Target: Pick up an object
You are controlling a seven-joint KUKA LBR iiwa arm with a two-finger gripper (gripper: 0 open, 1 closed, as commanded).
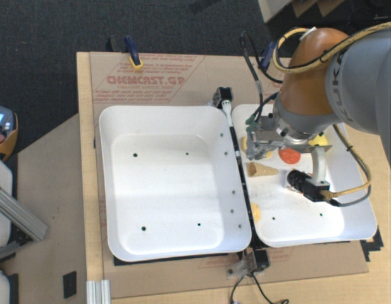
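Arm point(322, 81): over the right bin point(328, 223), near the divider.
Gripper point(262, 149): can't tell its grip.
Objects: tan wedge point(262, 169), red piece point(289, 155), just beside it.
Left bin point(164, 182): open floor, wall to wall.

Dark carpet floor point(43, 18) around brown cardboard-topped bench point(151, 75), blue/yellow clamp point(133, 54) at its far edge.
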